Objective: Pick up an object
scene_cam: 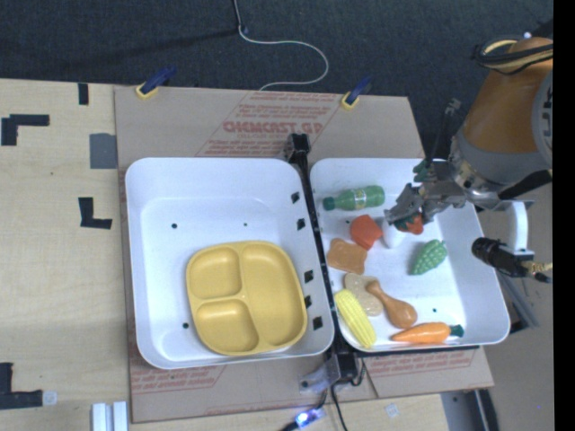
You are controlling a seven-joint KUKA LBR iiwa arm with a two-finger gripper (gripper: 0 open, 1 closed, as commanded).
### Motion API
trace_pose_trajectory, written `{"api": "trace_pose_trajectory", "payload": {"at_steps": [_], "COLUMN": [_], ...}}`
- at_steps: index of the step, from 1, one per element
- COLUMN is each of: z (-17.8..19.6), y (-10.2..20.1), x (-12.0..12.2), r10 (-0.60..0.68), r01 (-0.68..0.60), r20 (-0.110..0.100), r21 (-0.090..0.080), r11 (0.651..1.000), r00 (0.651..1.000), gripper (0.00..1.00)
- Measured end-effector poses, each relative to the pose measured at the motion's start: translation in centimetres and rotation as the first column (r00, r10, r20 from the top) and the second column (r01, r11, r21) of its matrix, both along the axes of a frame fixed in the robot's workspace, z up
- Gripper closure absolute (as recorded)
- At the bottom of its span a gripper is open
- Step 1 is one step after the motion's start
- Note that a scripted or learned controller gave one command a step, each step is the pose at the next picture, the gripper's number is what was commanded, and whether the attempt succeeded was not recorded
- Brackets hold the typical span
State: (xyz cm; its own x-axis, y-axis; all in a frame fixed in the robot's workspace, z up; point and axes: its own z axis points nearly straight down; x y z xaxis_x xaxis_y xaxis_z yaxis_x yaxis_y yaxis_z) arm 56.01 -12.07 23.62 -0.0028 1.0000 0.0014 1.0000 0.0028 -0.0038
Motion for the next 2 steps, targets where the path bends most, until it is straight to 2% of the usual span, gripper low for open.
{"api": "trace_pose_trajectory", "payload": {"at_steps": [1,2], "z": [-1.4,-1.8], "y": [3.9,5.6], "x": [-4.7,-6.3], "r10": [0.0,-0.001], "r01": [0.0,0.001], "r20": [-0.003,-0.001], "r21": [0.001,-0.001], "r11": [1.0,1.0], "r00": [1.0,1.0], "gripper": [1.0,1.0]}}
